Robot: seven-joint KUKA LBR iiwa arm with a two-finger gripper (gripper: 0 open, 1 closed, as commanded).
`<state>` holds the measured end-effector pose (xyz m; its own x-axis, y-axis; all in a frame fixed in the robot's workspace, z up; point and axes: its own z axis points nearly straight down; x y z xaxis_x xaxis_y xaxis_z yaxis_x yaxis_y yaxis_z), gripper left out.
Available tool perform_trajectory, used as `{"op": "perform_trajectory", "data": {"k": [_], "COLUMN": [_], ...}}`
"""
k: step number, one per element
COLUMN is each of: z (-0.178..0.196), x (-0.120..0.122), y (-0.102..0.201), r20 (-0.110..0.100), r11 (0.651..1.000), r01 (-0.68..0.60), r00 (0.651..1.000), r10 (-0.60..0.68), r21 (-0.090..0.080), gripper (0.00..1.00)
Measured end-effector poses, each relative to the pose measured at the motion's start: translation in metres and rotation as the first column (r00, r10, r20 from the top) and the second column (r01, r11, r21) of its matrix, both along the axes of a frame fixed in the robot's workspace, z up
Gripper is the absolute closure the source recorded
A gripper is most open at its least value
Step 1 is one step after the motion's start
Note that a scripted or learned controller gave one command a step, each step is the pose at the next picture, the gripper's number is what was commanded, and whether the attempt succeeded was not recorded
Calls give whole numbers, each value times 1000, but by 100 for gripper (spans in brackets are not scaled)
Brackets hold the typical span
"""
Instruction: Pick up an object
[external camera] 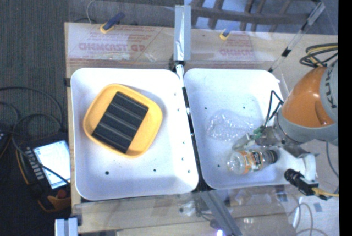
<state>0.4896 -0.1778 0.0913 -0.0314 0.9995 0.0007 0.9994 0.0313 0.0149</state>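
Note:
A clear plastic bottle (250, 161) with an orange label lies on its side near the front of the right bin (231, 83). A crumpled piece of clear plastic wrap (224, 125) rests just behind it. My gripper (257, 139) hangs low over the right bin, right above the bottle's right end, and may be touching it. The grey arm with its orange band (311, 100) comes in from the right. In the left bin (93, 177) sits a yellow dish (153, 126) with a black ridged block (120, 121) lying in it.
Between the two bins runs a dark divider (188, 119). Clear panels with clamps (132, 45) stand behind the bins. Cables and a small screen device (47, 160) lie on the floor to the left. The back half of the right bin has free floor.

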Motion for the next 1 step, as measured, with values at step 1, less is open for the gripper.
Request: {"op": "perform_trajectory", "data": {"k": [1], "z": [0], "x": [-1], "y": [24], "r20": [4], "r11": [1000], "r01": [-10], "r00": [1000], "r10": [10], "r21": [-11], "gripper": [0]}}
